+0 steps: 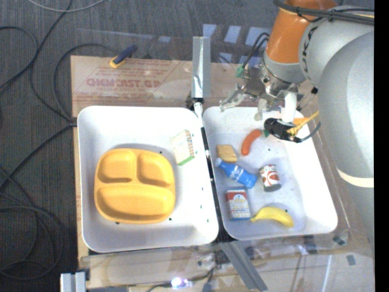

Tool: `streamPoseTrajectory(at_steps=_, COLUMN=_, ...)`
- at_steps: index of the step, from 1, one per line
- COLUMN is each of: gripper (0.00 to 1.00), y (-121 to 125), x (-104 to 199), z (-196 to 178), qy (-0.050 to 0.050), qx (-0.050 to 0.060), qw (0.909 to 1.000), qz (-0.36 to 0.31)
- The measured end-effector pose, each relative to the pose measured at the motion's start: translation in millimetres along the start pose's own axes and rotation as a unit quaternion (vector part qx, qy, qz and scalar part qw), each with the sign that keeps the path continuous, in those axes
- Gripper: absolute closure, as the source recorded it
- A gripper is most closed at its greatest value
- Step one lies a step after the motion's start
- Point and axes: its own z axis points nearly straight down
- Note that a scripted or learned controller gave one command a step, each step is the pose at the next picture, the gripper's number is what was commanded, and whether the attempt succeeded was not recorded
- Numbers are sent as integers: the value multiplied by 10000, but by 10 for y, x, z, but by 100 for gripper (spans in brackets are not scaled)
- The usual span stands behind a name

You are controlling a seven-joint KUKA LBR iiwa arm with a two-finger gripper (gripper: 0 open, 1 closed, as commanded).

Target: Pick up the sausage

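The claw point(250, 100), spread and holding nothing, hovers just beyond the sausage point(250, 142); next it must drop nearer.

Even bright light, soft shadows (slightly grainy).

glossy yellow plastic tray point(135, 185), smooth white bins point(97, 117)

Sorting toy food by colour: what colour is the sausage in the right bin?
Orange-red sausage, clearest in the camera view.
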Motion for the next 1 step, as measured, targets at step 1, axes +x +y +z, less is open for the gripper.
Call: streamPoseTrajectory(at_steps=1, gripper=0, y=48, x=-725, z=1165, qy=6, qx=-2, qw=9984, qz=-570)
